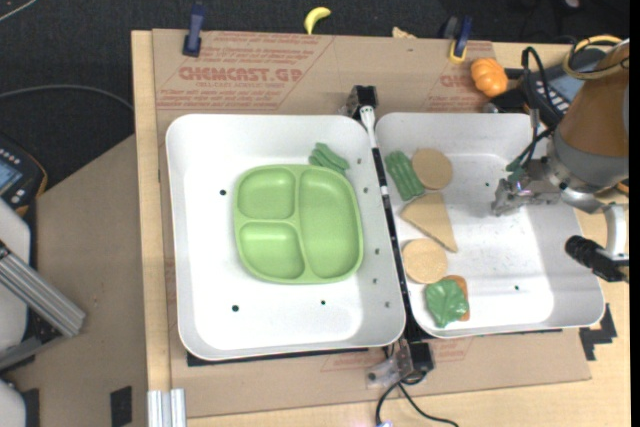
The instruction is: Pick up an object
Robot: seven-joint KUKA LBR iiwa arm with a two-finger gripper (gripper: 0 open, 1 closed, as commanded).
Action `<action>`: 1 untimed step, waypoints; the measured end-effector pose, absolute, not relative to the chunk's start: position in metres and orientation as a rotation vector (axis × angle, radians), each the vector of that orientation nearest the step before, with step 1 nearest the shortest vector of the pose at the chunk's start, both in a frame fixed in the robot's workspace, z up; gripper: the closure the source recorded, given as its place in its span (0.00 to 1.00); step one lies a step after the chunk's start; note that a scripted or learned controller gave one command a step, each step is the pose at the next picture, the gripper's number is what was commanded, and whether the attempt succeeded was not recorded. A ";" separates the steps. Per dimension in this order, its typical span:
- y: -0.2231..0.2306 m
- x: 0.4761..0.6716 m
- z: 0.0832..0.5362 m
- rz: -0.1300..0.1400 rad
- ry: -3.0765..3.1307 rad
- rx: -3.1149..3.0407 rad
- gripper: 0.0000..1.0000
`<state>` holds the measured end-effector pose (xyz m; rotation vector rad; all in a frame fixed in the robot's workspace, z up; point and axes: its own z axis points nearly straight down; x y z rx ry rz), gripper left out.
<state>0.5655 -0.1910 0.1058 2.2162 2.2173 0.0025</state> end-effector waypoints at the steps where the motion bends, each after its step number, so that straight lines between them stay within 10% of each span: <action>1: -0.191 0.566 0.116 0.003 2.217 2.213 1.00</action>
